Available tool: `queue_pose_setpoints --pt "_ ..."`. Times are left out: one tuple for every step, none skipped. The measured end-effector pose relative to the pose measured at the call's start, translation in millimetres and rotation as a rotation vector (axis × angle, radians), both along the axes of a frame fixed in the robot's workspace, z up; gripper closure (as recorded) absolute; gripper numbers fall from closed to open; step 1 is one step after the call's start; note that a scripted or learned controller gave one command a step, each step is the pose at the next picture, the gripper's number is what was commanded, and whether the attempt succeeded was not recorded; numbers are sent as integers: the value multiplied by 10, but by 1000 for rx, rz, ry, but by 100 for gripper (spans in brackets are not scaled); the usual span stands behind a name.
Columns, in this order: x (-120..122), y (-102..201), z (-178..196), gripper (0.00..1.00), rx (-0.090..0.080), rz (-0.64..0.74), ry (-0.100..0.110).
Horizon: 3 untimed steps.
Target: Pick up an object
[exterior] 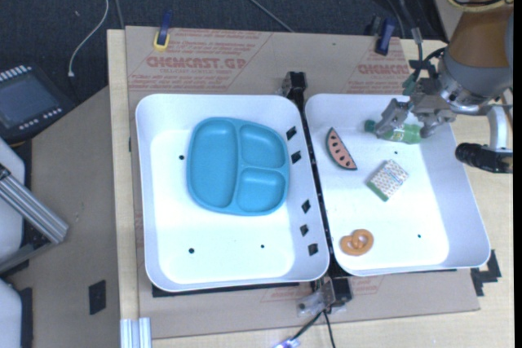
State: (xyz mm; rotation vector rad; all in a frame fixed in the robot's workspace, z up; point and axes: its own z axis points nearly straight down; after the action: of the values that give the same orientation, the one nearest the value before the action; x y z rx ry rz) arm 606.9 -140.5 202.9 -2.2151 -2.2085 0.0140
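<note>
My gripper (pixel 408 120) is low over the far part of the right bin (pixel 457 208), right above a small green object (pixel 408 133) whose edges stick out beneath it. Whether it grips that object is not visible. A watermelon slice toy (pixel 342 149) lies to the gripper's left near the bin's inner wall. A green and white checked block (pixel 387 178) rests in the middle of the bin. At the bin's near left corner sits an orange pretzel (pixel 356 241).
A blue divided plate (pixel 238 165) lies in the left bin (pixel 163 216). A black divider with clips (pixel 303 175) runs between the bins. Blue clamps (pixel 163 35) hold the cardboard at the back. Cables cross the floor behind.
</note>
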Motion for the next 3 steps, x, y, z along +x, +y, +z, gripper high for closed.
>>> queue_pose_setpoints --pt "29 5 90 0 -2 3 -15" --pt "-56 -24 -377 0 -2 2 -11" --pt "-85 61 -977 0 0 3 -9"
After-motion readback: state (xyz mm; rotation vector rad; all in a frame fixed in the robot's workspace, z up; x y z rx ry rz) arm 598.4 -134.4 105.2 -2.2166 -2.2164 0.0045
